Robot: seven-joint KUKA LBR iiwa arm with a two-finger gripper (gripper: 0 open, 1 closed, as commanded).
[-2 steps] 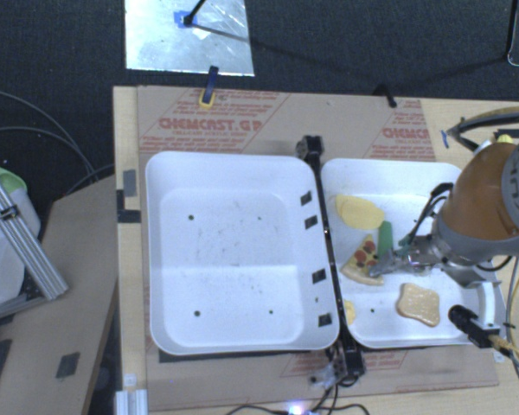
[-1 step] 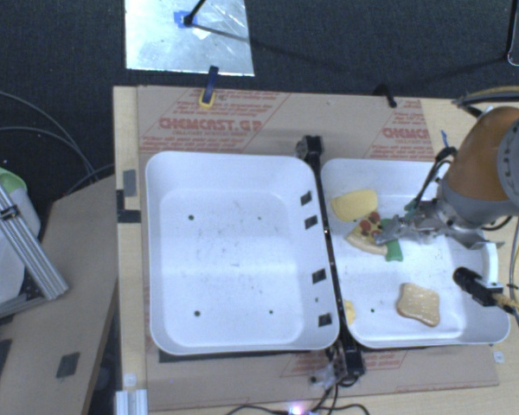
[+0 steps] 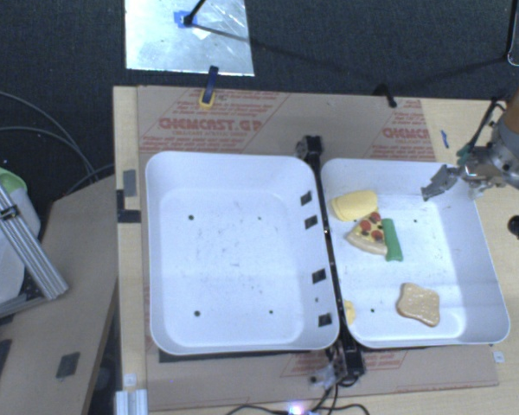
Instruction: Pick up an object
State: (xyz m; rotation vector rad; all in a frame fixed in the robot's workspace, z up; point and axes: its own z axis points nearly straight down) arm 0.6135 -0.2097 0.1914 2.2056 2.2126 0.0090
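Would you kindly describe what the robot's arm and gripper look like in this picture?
The arm is grey with an orange band near the top right edge. Its gripper is a slim, silvery-grey metal piece tapering to a point over the right bin.

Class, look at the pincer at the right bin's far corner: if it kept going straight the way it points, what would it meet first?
The pincer points leftward and slightly down over the right bin. Carried on, it would probably meet the yellow toy food piece first, with the pizza slice just beyond, though its height above the bin is unclear.
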